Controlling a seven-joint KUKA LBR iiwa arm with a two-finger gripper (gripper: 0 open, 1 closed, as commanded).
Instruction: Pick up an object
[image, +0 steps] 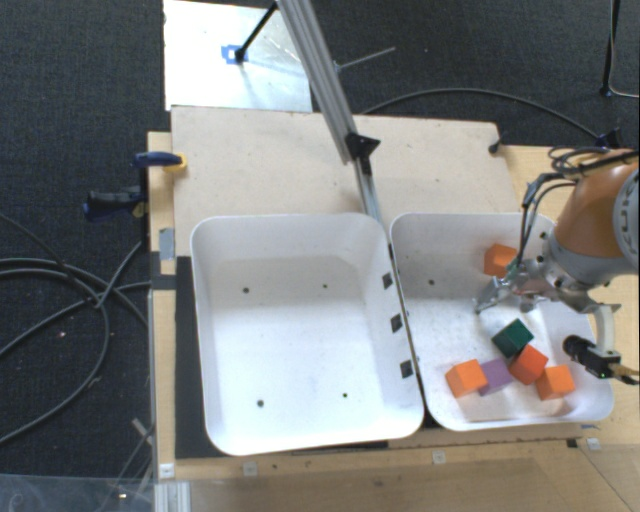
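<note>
Claw (497, 297) in the right bin (440, 300), fingers spread, gripping nothing; just above the green block (513, 337), below an orange block (499, 260).

Arm (600, 225) cut off at right edge, purple block (497, 376) half-hidden (under orange neighbours)

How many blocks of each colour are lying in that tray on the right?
Orange blocks: 4
Dark green block: 1
Purple block: 1
Total: 6, all in the right bin.
</note>
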